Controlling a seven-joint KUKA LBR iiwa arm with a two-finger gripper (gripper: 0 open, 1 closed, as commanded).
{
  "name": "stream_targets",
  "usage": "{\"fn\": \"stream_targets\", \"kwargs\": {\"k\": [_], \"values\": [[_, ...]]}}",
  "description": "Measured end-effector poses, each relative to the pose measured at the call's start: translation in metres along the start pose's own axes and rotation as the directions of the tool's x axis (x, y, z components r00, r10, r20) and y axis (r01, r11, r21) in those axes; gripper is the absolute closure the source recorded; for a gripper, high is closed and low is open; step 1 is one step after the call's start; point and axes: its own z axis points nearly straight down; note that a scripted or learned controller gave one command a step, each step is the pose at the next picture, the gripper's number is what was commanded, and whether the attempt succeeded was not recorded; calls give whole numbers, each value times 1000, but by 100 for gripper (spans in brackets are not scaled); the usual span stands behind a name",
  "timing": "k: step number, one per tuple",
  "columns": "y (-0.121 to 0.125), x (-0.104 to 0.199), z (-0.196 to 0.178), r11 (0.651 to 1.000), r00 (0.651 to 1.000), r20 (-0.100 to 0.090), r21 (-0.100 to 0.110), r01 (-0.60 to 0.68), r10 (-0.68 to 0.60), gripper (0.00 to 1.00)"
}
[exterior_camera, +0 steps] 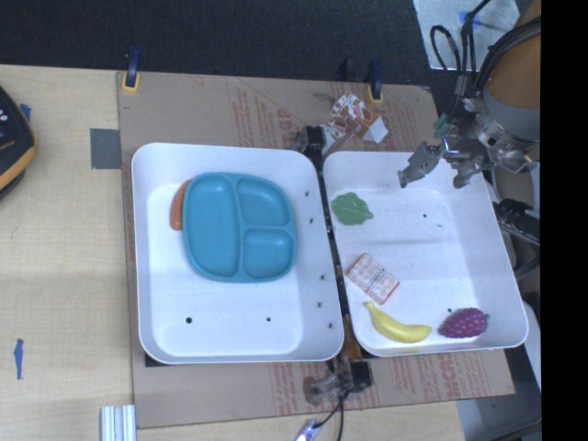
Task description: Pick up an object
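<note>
Banana (397,326) and grapes (464,322) lie at right bin's (478,246) near edge; gripper (441,173), jaws spread wide and empty, hangs over far edge, with leaf (351,209) nearest, to its left

Cardboard sheet (230,108) under bins; blue clamps (131,67).

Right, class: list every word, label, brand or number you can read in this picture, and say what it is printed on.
Nothing reads clearly.
Red print on the cardboard sheet under the bins: too faint and blurred.
Patterned packet in the right bin: print too small.
Wrapper above the bins: print too small.
</note>
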Motion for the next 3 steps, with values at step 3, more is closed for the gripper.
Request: {"fn": "stream_targets", "kwargs": {"k": [3], "values": [[-102, 13, 169, 1000, 1000, 2, -15, 1, -1, 0]]}}
